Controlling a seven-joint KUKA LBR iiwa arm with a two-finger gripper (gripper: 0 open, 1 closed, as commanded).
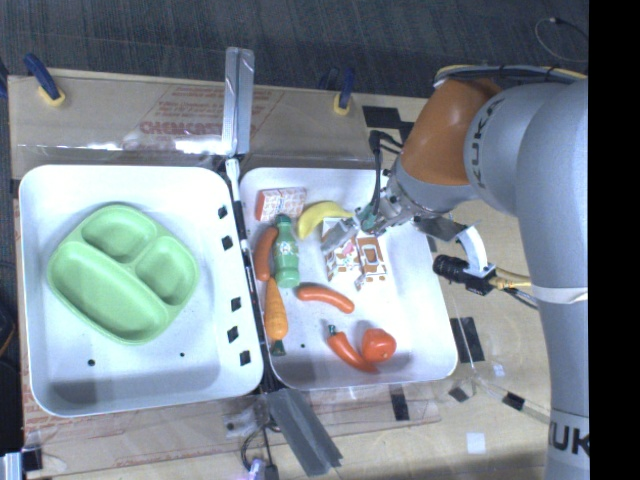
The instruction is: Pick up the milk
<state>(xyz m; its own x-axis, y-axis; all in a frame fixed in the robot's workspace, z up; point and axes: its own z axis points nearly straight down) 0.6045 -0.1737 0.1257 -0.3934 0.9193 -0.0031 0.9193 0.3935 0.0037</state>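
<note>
The milk [360, 261] is a small white carton with red print. It lies on its side in the middle of the right bin [425, 363]. My gripper [348, 230] hangs right over the carton's upper left end, between it and the yellow banana [322, 214]. The wrist and the orange band come in from the upper right and hide the bin's far right corner. From this angle I cannot make out whether the gripper is touching the carton.
The right bin also holds an orange box [278, 203], a green bottle [287, 253], a sausage [263, 253], a carrot [275, 311], a red chili [325, 296] and a red pepper [365, 346]. A green divided plate [122, 268] lies in the left bin [40, 368].
</note>
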